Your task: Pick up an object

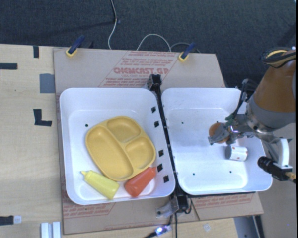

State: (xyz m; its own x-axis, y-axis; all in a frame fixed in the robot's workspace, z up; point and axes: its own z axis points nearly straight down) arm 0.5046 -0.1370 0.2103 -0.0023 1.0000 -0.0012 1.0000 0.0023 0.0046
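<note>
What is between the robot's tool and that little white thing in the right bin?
Nothing visible. The tool is over the right bin, and the small white object lies just beside it on the bin floor, with bare floor between them.

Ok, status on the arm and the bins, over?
Gripper low in the right bin, fingers unclear. Small white cylinder lies beside it, not held. Yellow plate and two bottles in left bin.

A light wooden bench [20, 152] with black tape marks stands on dark blue carpet [198, 9].
</note>
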